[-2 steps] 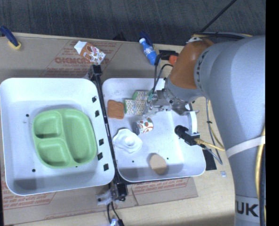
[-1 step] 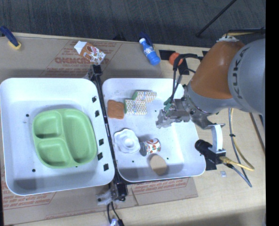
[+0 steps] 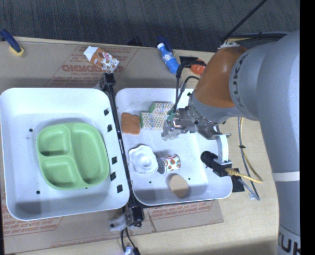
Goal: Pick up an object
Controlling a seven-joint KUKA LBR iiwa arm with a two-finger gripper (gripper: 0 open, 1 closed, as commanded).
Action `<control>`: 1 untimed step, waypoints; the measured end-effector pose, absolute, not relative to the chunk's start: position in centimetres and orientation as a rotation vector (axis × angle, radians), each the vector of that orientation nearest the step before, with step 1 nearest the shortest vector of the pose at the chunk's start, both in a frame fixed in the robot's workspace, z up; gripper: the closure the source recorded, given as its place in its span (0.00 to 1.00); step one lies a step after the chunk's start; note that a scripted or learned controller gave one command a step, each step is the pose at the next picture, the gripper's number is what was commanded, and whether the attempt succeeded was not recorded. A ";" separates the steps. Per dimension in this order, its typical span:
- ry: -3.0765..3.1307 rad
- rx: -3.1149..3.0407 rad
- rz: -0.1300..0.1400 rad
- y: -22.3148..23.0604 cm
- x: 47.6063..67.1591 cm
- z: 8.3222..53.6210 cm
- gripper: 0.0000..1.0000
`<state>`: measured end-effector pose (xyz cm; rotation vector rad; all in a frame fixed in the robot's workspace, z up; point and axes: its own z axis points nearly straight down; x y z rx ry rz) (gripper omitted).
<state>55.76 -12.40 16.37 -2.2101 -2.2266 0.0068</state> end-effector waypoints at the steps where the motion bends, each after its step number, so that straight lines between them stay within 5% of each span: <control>1: -2.223 -2.214 0.003 -17.9 52.3 19.1 1.00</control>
